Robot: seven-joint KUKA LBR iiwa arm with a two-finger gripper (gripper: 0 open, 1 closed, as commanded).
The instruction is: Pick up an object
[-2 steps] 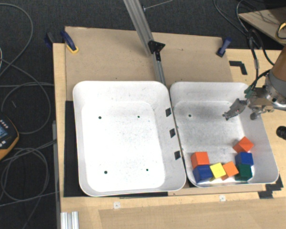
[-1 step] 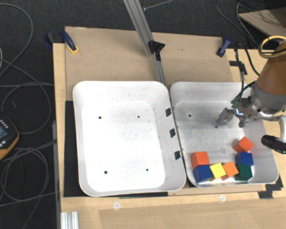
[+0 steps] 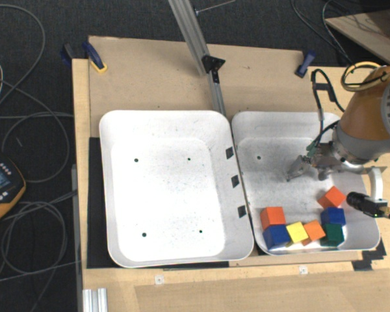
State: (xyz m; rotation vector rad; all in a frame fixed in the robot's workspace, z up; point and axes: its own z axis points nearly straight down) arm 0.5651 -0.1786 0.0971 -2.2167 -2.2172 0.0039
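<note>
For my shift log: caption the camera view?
Hand low over the right bin, away from the coloured blocks clustered at its near edge.

Pale wooden table (image 3: 156, 77), set on dark carpet strewn with cables. Two shallow white bins directly on it, side by side and touching along the middle: left bin (image 3: 110, 174), right bin (image 3: 247, 129). Black mat (image 3: 94, 200) peeking out under the left bin's edge. Blue clamps at the far corners, one left (image 3: 94, 56), one right (image 3: 305, 62). Slanted metal rail (image 3: 195, 31) coming down to the table between the bins.
</note>
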